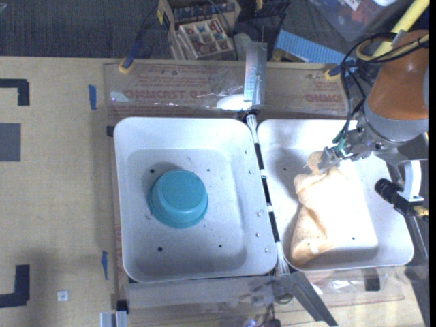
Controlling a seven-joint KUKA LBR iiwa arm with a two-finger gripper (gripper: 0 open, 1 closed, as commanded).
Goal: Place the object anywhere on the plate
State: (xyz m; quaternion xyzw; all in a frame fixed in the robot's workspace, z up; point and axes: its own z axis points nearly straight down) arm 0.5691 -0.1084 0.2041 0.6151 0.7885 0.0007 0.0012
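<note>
Sitting side by side on the surface (54, 182) were two white bins. One tan cloth (320, 213) lay in the right bin (388, 247), filling its left half. One blue plate (178, 197) sat alone in the left bin (231, 155) with room all around. The end effector (338, 151) touched the cloth's top edge; I cannot tell how it stood.

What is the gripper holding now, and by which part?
The gripper pinches the crumpled beige cloth by its upper corner; the rest hangs into the right white bin.
</note>
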